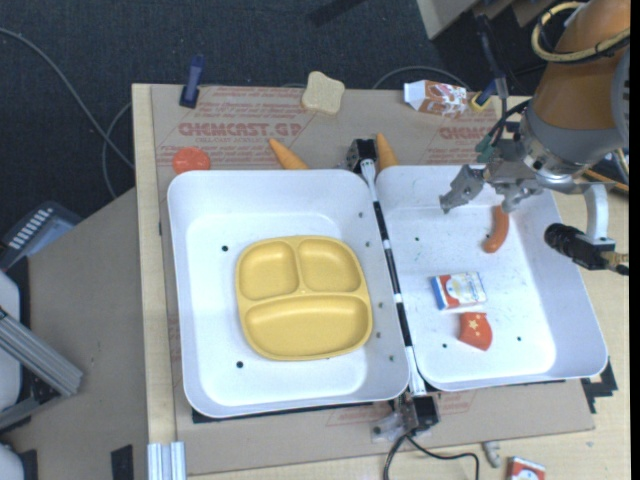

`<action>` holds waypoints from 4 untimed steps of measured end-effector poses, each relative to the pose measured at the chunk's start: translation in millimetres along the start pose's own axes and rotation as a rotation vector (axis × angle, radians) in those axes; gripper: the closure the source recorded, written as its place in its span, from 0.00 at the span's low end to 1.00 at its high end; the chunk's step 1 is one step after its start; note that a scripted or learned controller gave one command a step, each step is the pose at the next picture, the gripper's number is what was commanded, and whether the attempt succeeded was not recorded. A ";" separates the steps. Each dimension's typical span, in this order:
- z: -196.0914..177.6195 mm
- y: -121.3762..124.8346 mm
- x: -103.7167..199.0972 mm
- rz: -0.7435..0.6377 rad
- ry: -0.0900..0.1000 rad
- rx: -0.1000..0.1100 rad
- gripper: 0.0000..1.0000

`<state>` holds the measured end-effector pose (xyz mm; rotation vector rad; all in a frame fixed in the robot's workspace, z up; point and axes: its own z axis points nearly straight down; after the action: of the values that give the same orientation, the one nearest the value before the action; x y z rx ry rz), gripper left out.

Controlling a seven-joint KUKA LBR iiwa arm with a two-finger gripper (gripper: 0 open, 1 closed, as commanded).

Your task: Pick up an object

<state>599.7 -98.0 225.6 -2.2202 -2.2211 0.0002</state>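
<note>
1. We're looking at the gripper (487, 194) hanging over the top of the right bin (560, 358), jaws spread apart with nothing between them.
2. The orange sausage-looking thing (495, 230) is lying just below the right-hand finger, close to it, but we can't tell if they're touching.
3. Lower in that bin we're seeing a small blue-and-white carton (459, 290) and a red chunk (475, 330) just under it, both well clear of the fingers.
4. The left bin (200, 268) is holding a yellow divided tray (302, 296).
5. Out on the cardboard behind the bins, a bread slice (323, 92), a carrot (286, 155), a red disc (190, 160) and a blue clip (191, 80) are sitting around, none of them crowding the gripper.
</note>
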 end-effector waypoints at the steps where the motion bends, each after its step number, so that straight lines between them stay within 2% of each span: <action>1: 21.5 57.5 -83.0 0.002 -0.003 -0.001 0.00; 2: 101.2 62.3 -118.3 0.001 -0.001 0.002 0.00; 3: 141.4 57.5 -90.8 -0.001 0.001 0.001 0.00; 4: 129.9 58.7 -91.0 -0.001 -0.001 -0.003 1.00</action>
<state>658.3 -188.8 95.6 -2.2205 -2.2241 -0.0019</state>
